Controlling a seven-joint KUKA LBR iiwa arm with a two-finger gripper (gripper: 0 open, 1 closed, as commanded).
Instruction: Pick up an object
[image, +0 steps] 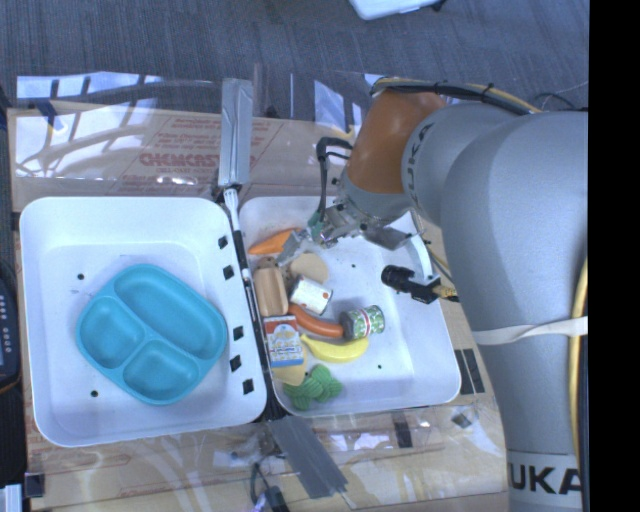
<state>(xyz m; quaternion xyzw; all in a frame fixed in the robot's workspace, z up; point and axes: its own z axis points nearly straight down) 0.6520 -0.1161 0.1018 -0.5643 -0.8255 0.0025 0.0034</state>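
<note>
The right bin (425, 350) holds a pile of toy food along its left side. From back to front lie an orange carrot (271, 241), a beige round piece (311, 267), a tan bread loaf (268, 290), a white cup (311, 295), a red sausage (318, 323), a green can (366, 322), a yellow banana (338, 349), a small printed carton (284, 343) and a green broccoli (316, 386). My gripper (318, 230) is low at the bin's back left, just right of the carrot's tip and above the beige piece. The wrist hides what lies under it.
The left bin (50, 250) holds a blue divided plate (150, 332). A black ridge (240, 290) runs between the two bins. The grey arm (500, 200) covers the right bin's back right corner. Bare bin floor (400, 340) lies right of the pile.
</note>
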